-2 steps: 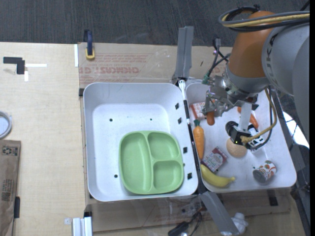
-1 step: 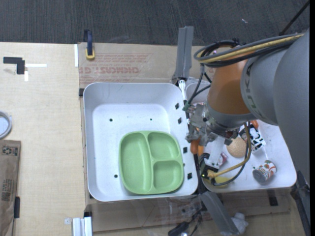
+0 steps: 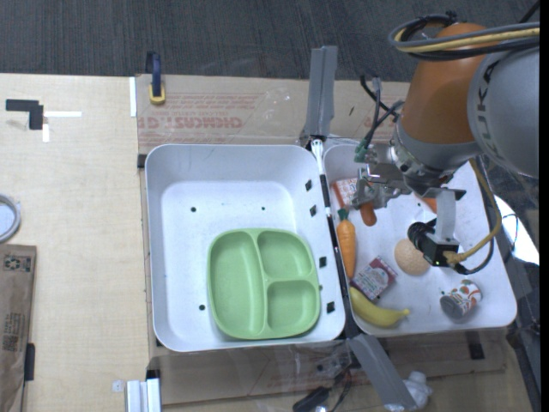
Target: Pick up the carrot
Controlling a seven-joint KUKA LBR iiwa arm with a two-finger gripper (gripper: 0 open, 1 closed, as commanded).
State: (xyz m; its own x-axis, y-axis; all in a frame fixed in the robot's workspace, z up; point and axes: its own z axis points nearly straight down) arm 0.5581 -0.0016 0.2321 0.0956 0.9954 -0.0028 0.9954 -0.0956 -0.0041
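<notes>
The carrot [image 3: 346,245] lies in the right bin [image 3: 489,312] against its left wall, orange and slim, with its green top pointing to the far side. My gripper [image 3: 371,189] hangs below the orange wrist band, just beyond and to the right of the carrot's green top, low over the bin floor. A small brown-orange item [image 3: 369,215] sits right under it. Nothing from the bin is seen lifted.
In the right bin are a banana [image 3: 377,311] at the near edge, a red and white packet [image 3: 374,276], a tan round item [image 3: 411,257], a small patterned cup [image 3: 459,300] and a red packet [image 3: 343,192]. The left bin [image 3: 171,230] holds a green divided plate [image 3: 264,282].
</notes>
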